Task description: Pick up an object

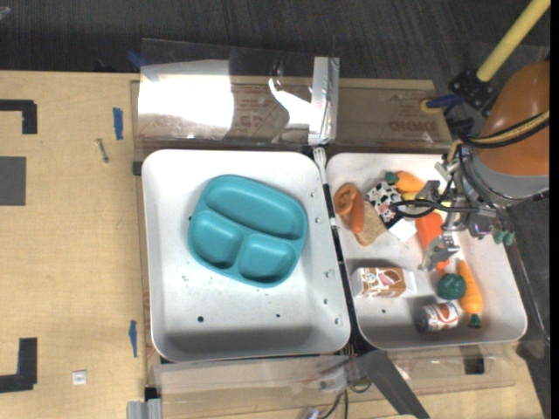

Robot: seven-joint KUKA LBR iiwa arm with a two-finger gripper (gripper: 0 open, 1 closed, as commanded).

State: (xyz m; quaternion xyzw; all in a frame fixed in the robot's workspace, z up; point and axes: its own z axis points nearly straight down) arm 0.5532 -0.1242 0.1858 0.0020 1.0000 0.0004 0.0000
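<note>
The right bin (515, 321) holds several small objects. A brown bread roll (348, 202) lies at its left by a black-and-white cow-patterned toy (382, 197). An orange piece (428, 228) sits mid-bin. Lower down are a red-and-white packet (382, 281), a small can (438, 315), a teal knob (452, 286) and an orange carrot (471, 293). My gripper (437, 253) reaches down from the right, low over the bin's middle, just below the orange piece and above the teal knob. Cables and the wrist hide its tips.
The left bin (175, 190) holds a teal divided plate (247, 229). A clear plastic sheet and a metal bracket (322, 99) stand behind the bins. The arm's orange band (522, 116) hangs over the right bin's far right corner.
</note>
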